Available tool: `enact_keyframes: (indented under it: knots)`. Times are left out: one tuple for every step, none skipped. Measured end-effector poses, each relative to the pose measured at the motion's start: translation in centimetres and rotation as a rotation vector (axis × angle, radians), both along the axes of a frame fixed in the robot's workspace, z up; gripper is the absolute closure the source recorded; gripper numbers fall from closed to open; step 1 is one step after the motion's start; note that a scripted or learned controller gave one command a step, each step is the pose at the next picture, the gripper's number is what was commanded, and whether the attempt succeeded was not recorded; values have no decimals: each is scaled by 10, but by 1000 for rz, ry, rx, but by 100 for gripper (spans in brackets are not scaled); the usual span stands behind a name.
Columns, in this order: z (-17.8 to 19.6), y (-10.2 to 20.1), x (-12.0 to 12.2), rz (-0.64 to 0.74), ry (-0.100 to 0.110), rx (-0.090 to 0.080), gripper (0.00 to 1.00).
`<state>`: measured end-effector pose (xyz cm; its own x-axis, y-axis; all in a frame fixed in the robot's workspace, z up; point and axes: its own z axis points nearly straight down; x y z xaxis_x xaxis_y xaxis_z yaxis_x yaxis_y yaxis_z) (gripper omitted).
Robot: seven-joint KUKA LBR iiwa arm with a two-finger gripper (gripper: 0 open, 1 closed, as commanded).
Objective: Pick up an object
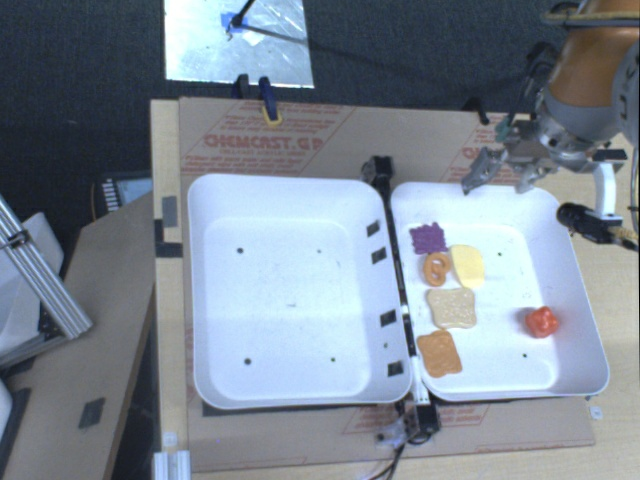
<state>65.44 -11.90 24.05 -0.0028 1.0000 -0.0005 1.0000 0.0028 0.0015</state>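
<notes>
Overhead, the tool hangs above the far edge of the right bin, fingers spread apart and gripping nothing. Along that bin's left edge lie a purple piece, an orange ring, a yellow piece, toast and a brown cracker; a red tomato sits toward its right edge.

Two white bins, left and right, sit side by side on a printed cardboard sheet atop the table. A foil square lies beyond on dark carpet; an aluminium rail slants at far left.
</notes>
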Motion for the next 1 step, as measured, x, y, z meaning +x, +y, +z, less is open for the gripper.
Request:
enact_keyframes:
  knots:
    - [186, 22, 0, 5, -21, -3, 0]
